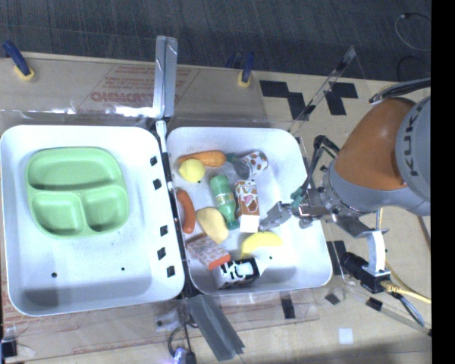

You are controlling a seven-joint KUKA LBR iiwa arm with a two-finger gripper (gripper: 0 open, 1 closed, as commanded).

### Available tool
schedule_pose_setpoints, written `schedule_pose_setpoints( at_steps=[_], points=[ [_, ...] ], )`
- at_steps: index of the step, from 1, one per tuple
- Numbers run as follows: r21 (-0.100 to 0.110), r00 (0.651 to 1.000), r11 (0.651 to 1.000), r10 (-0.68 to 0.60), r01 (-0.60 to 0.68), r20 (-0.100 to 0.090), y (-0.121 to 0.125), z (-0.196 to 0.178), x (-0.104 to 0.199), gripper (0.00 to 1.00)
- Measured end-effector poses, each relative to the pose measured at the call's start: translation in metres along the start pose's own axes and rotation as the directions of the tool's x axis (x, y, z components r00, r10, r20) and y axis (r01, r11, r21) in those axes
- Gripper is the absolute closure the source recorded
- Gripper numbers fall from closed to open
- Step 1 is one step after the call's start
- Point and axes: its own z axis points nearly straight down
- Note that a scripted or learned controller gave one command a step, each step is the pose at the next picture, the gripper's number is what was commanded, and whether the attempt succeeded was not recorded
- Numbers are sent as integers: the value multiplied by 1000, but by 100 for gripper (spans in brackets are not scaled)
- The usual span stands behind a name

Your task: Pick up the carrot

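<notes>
Overhead, 2 bins, 1 arm.
The carrot [205,158] is seen at the right bin's [288,139] far edge; the gripper [277,216] is poised nearby, its state undeterminable.

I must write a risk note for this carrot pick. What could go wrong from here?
The carrot lies at the far end of the right bin, touching a lemon, so the fingers may catch both. The gripper is low among packed items; moving across could push the green bottle or the carton.
</notes>
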Motion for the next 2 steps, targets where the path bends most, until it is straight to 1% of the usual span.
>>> schedule_pose_setpoints(
  at_steps=[1, 2],
  points=[
    [-4, 1000, 1000, -17, 17, 1, 4, -62, -17, 0],
    [-3, 1000, 1000, -22, 22, 2, 5, -71, -17, 100]
  ],
)
